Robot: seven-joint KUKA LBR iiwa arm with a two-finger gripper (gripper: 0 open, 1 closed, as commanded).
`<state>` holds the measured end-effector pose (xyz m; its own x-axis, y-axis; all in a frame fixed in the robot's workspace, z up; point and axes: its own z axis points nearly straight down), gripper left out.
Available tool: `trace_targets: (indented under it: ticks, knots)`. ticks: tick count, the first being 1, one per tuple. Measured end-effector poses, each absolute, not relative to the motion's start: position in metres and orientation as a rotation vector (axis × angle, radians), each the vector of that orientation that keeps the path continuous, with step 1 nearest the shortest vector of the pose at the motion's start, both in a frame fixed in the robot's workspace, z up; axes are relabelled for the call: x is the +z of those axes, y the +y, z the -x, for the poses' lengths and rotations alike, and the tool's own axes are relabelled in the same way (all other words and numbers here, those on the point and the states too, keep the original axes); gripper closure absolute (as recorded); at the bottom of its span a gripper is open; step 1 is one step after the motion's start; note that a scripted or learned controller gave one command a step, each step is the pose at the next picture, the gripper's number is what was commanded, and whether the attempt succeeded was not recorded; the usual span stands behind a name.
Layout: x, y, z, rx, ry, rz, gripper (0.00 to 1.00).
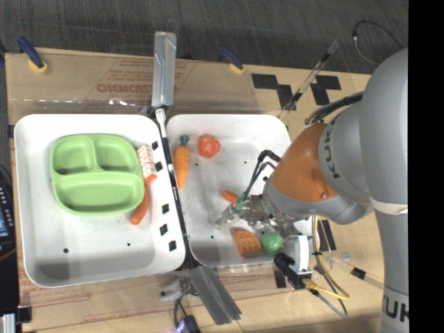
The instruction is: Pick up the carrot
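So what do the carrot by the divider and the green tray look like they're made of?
The carrot looks like moulded plastic toy food: even orange, smooth, with a small dark green stub on top. The green tray also seems plastic, matte to slightly glossy, with rounded moulded compartments in one flat colour. Neither can be confirmed from look alone.

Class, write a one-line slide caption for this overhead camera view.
Gripper low in the right bin, apart from the carrot lying by the divider.

A cardboard-covered bench (83,75) carries two white bins (28,207) side by side.
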<state>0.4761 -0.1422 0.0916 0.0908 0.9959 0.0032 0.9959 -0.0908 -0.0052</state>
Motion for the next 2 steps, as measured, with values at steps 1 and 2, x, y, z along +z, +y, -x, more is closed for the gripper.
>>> trace_targets:
  ticks: [1,2]
  knots:
    - [0.191,-0.059,-0.477,0.002,-1.71,2.631,0.0]
    - [0.198,-0.099,-0.527,0.005,-1.788,2.578,0.0]
